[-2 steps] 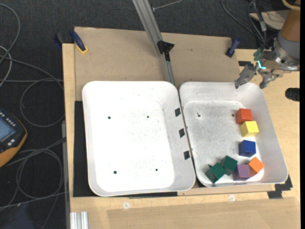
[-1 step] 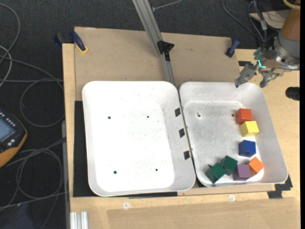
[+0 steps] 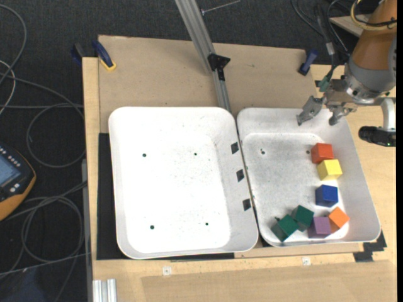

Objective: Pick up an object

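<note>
Red cube [image 3: 322,151], matte, near open fingers [image 3: 309,112]

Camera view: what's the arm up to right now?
The gripper hangs open over the far edge of the right bin, holding nothing. All the blocks sit along that bin's right and near sides: red block, yellow block, blue block, then orange, purple and two green ones. No pick made yet.
</note>
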Motion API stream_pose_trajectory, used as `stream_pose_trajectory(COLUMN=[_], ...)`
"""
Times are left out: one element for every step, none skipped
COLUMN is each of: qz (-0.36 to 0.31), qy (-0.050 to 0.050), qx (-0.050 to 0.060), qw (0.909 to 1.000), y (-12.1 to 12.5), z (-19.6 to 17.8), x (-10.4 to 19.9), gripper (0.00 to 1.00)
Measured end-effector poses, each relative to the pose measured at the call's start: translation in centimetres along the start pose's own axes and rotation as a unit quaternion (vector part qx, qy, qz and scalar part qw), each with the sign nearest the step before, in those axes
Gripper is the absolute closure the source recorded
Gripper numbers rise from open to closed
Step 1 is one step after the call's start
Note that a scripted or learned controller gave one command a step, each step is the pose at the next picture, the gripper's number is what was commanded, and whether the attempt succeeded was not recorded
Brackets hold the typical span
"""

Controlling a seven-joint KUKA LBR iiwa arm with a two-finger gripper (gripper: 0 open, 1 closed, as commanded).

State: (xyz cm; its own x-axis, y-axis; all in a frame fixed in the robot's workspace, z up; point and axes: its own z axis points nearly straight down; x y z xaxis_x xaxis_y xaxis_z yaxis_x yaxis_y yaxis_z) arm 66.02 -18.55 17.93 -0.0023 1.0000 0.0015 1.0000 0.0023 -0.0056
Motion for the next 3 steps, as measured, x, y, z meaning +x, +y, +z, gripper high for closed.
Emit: stream_pose_trajectory(qz=[0.0,0.0,-0.001], qy=[0.0,-0.001,-0.001], qx=[0.001,-0.001,-0.004], qw=[1.0,1.0,1.0], y=[-0.3,-0.2,-0.1], z=[6.4,8.1,6.7], x=[0.3,0.3,0.4], gripper=[0.0,0.0,1.0])
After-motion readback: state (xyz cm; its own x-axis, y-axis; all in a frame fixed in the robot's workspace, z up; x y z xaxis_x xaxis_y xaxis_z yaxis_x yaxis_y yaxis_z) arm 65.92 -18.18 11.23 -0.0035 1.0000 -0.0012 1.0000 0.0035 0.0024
